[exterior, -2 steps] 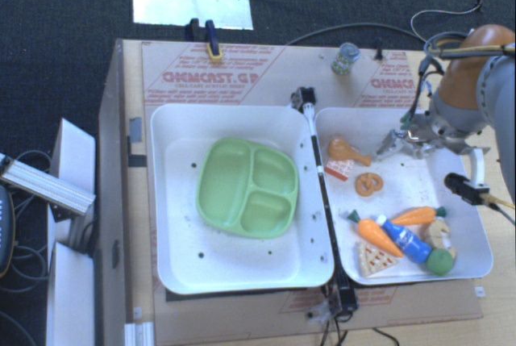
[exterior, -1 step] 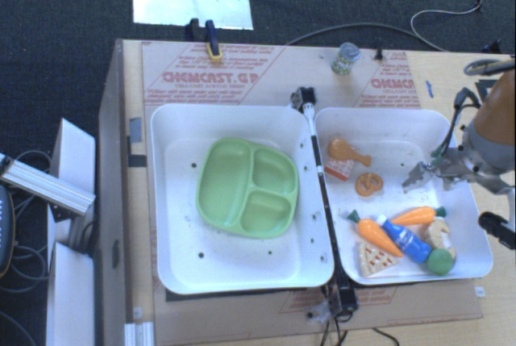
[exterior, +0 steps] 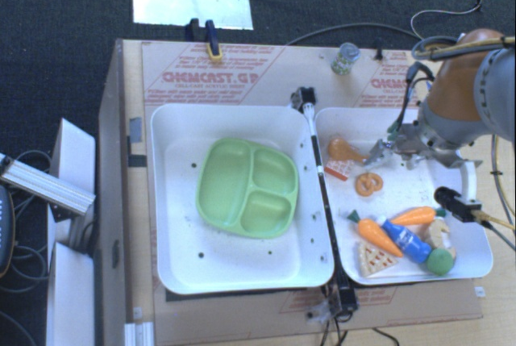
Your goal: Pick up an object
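A grey robot arm (exterior: 476,94) reaches into the right bin (exterior: 484,252), its gripper (exterior: 385,149) hovering near a pretzel (exterior: 368,184) and a drumstick (exterior: 345,150), with nothing visibly between its fingers; whether they are spread or closed cannot be told. The pick looks not yet made: every toy lies on the bin floor. Counted there: two carrots (exterior: 379,234), one blue bottle (exterior: 407,241), one waffle (exterior: 376,259), one green ball (exterior: 440,260), one pretzel, one drumstick (a small red-and-white piece beside it is unclear). The left bin (exterior: 173,175) holds one green tray (exterior: 247,186).
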